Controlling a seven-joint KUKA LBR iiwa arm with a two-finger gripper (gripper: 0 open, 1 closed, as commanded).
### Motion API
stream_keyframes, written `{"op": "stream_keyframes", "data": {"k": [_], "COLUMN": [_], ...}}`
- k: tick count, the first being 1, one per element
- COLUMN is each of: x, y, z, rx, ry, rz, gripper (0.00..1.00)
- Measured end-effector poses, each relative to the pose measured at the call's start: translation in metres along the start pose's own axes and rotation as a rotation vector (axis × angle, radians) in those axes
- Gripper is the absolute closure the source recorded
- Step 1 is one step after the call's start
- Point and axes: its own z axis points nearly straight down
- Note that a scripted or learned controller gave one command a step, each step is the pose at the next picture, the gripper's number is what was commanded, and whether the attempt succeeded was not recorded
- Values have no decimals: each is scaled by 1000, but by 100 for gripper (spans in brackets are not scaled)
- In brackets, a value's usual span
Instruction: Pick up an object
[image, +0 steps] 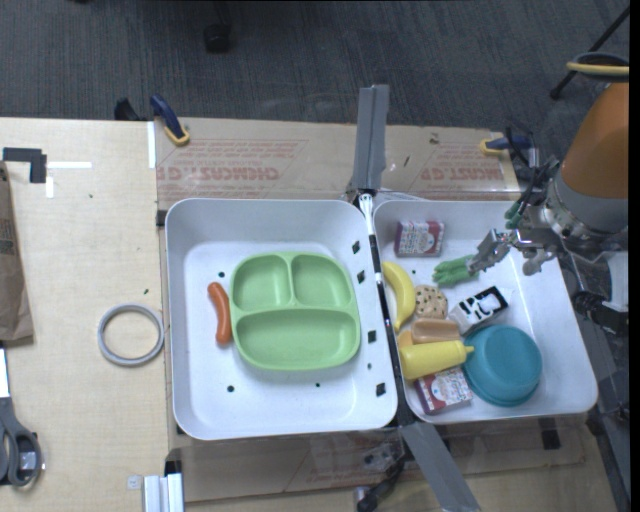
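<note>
My gripper (493, 250) hangs over the right bin (560, 330), in its upper right part. Its tip is right at the end of a green toy vegetable (453, 270); whether they touch is unclear. The same bin also holds a maroon carton (418, 238), a banana (398, 288), a cookie (430, 300), a yellow bottle (432, 356), a teal bowl (503, 365), a black-and-white piece (484, 303) and a red packet (443, 391). In the left bin (190, 260) lie a green divided plate (295, 310) and an orange sausage (219, 312).
The arm, with its orange band (600, 140), comes in from the right above the bench. A tape ring (130, 333), scissors (16, 455) and a brown bag (12, 260) lie on the bench to the left. A grey divider (370, 140) runs between the bins.
</note>
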Motion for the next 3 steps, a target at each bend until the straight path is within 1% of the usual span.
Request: {"op": "stream_keyframes", "data": {"k": [1, 2, 3], "x": [-17, 16, -81], "y": [51, 31, 5], "z": [125, 124, 103], "rx": [-3, -3, -13], "ry": [-1, -1, 4], "rz": [-6, -96, -182], "gripper": [0, 0, 0]}}
